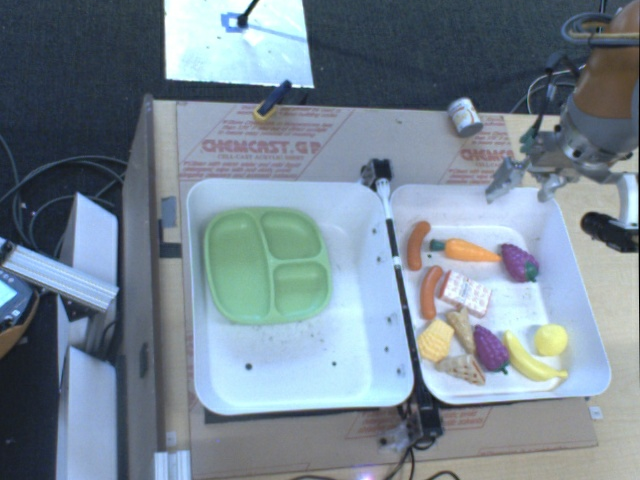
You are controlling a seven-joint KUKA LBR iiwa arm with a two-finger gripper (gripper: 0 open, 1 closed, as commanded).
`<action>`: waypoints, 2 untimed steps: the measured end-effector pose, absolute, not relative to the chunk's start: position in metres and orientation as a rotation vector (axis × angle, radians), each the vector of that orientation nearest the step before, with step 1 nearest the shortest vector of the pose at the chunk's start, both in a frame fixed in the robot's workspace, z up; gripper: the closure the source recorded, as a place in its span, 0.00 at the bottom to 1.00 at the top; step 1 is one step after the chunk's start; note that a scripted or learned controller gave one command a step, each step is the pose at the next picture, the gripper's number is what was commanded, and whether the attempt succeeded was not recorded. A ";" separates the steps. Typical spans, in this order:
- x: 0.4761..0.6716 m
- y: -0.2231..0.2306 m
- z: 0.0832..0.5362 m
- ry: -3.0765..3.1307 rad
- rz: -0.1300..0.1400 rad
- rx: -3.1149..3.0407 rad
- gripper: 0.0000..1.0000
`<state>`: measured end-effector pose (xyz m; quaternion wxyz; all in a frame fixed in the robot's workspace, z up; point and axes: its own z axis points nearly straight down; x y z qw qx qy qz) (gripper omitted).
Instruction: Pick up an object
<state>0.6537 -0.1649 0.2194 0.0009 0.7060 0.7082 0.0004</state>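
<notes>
The right bin (575,258) holds several toy foods: two sausages (417,244) (431,291), a carrot (470,251), a purple berry (518,262), a wafer block (466,293), corn (436,341), a second purple fruit (490,349), a banana (529,358) and a lemon (550,340). My gripper (524,182) hangs over the far edge of that bin, above the carrot and berry. Its two grey fingers (500,181) are spread apart with nothing between them.
A green divided plate (267,265) lies in the left bin (225,368). A small can (464,116) and a yellow-tipped tool (271,101) lie on the cardboard behind the bins. A black clip (378,173) sits where the bins meet.
</notes>
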 end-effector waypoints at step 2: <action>0.645 -0.082 0.093 2.219 0.025 2.206 0.00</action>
